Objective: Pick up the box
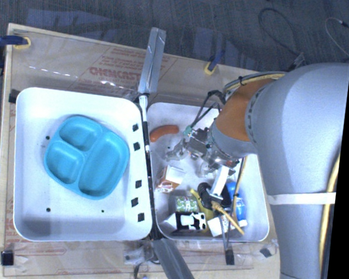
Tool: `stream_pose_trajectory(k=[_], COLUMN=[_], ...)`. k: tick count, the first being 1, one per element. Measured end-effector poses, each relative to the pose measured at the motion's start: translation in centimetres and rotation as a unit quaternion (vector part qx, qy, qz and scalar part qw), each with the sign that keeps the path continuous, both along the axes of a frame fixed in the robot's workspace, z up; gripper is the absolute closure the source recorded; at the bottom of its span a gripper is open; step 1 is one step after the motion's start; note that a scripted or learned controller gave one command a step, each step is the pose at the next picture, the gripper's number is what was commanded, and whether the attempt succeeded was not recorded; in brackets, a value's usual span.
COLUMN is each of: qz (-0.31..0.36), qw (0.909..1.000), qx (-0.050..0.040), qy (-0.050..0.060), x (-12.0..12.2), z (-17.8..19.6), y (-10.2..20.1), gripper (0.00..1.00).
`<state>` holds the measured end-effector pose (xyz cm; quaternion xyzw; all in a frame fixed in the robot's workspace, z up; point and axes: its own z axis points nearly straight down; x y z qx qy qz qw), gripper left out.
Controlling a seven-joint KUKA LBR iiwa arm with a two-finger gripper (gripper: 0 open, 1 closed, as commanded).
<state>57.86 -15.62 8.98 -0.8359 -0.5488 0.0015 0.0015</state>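
Overhead view of the bench: the claw (192, 145) hangs low in the right bin (252, 229), its opening impossible to tell, just at one o'clock of the small box (171, 178) lying amid clutter near the bin's left wall, presumably positioned for a grasp.

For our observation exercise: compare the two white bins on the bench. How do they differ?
The left bin holds one thing, a blue divided tray; the right bin holds a jumble of small items. The arm reaches over the right bin, not the left. Both are shallow, white and sit side by side.
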Motion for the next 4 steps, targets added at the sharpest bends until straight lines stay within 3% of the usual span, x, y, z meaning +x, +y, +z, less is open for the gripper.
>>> stream_pose_trajectory(k=[1,2,3,4], qz=[-0.071,-0.073,-0.072,0.130], qw=[0.9975,0.9973,0.9974,0.9915], qx=[0.0004,-0.0004,0.0003,-0.0001], qy=[0.002,0.002,0.003,-0.001], x=[-3.9,-4.2,-4.2,-5.9], z=[5.1,-0.2,0.6,10.0], y=[5.6,4.2,4.2,10.9], gripper=[0.00,0.00,1.00,1.00])
